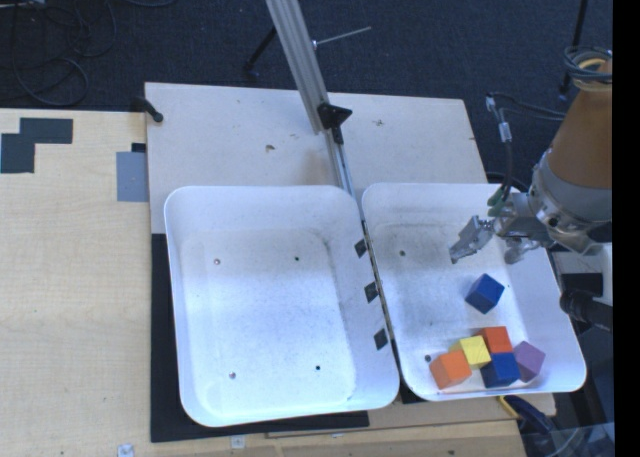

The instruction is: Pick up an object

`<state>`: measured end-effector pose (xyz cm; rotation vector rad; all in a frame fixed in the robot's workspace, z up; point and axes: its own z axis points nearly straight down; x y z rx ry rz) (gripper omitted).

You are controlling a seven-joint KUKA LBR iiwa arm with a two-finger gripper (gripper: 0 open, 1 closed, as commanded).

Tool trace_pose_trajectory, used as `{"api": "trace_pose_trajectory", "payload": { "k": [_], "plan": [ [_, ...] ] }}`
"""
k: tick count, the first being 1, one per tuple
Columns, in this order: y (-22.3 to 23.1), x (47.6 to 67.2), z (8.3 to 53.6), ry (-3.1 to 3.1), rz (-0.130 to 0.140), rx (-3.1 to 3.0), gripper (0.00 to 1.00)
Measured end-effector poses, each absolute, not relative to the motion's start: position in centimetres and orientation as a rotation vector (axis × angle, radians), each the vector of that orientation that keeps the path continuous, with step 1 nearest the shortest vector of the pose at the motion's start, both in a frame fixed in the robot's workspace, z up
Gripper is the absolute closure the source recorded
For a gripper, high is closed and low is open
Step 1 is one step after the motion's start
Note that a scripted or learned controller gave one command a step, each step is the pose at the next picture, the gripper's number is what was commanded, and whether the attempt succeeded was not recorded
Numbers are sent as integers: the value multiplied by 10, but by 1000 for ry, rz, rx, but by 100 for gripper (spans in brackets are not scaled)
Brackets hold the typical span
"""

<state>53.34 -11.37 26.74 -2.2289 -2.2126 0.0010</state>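
Over the right bin (415, 245), near its far right side, the gripper (492, 241) hangs from the grey wrist with the orange band above it, the arm coming in from the right edge of the view. Its two fingers stand apart, one reaching left toward the bin's middle and one pointing down toward the near side, and nothing sits between them.

Just nearer than the gripper, on the floor of the same bin, lies a lone blue cube (485, 293), apart from the fingers and untouched. Farther toward the bin's near right corner sits a tight cluster of blocks: an orange cube (450, 368) at the left of the group, a yellow cube (474, 350) touching it, a red-orange block (497, 338) behind that, a second blue block (500, 370) at the front, and a purple block (529, 359) against the bin's right wall.

Left of this bin, touching it along a shared rim with black clips, lies the left bin (190, 245). Beyond the two bins, a slanted aluminium post (300, 55) rises from the pale bench board (230, 135).
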Motion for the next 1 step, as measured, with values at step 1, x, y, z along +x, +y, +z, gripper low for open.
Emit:
{"api": "trace_pose_trajectory", "payload": {
  "k": [1],
  "plan": [
    [-172, 504, 195, -2210, 11, -2222, 0]
  ]
}}
